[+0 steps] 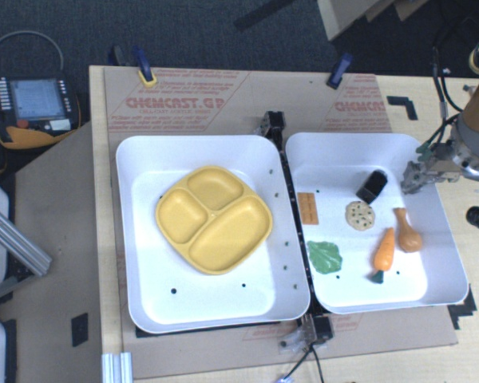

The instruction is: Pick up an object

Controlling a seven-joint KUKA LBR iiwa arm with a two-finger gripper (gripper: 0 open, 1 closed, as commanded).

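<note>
Nearest the lens sat the left bin (136, 214), with a yellow divided plate (214, 218) lying at its centre, three compartments up. Behind it, at twelve o'clock, red lettering on the brown board (223, 98) read "CHEMCAST G.P", and a second, partly cut print sat further right.

Moving over to the right bin (335, 154): a tan wafer (307, 208) by its left wall, a green leaf (325, 257) at six o'clock from that, then a speckled cookie (360, 215) with a black block (372, 186) just beside it at one o'clock. Further right lay an orange carrot (384, 251), long axis running roughly twelve to six, and a drumstick (406, 231) alongside it.

And there was the gripper (421, 174), hanging over the bin's right rim, nothing seen between its parts; released or clenched, I couldn't tell. The black block looked the likeliest pick, lying near at about eight o'clock from the gripper, its long axis tilted from one to seven.
</note>
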